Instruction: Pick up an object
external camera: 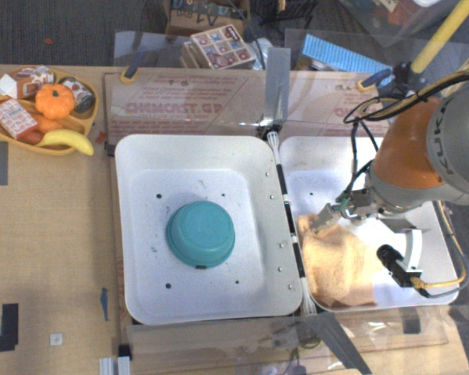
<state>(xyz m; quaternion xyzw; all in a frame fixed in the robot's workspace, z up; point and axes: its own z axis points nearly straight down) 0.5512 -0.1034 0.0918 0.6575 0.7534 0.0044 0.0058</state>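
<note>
Arm (410,162) over tan cloth (340,268) (red lettering on panel (180,108) unreadable).

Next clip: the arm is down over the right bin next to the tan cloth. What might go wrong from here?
1. The gripper sits at the upper edge of the tan cloth; it may pinch only a thin fold that slips free on lifting.
2. It is close to the left wall of the right bin, so a slight offset could strike the rim.
</note>
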